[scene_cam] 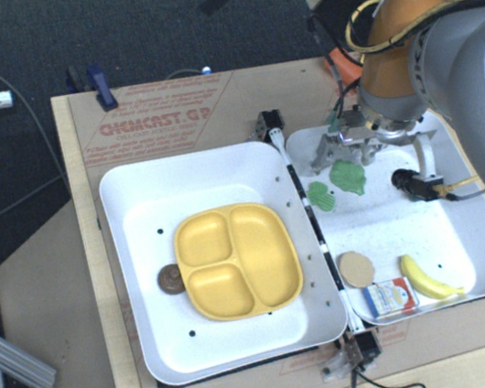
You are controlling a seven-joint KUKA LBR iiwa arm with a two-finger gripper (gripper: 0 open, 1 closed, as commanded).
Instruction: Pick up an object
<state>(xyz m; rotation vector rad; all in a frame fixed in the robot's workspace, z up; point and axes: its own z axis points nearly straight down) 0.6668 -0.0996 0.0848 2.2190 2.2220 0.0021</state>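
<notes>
My gripper hangs over the far left part of the right bin, below the orange-banded wrist. Its two grey fingers stand spread apart, with nothing between them. Just in front of the fingertips lies a green leafy object, and a smaller green piece rests to its left near the bin wall. Toward the near edge of the same bin lie a tan disc, a small carton and a banana.
The left bin holds a yellow divided plate with a small brown disc at its left side. A black fitting with a cable sits right of the gripper. The arm's grey body covers the right bin's far right.
</notes>
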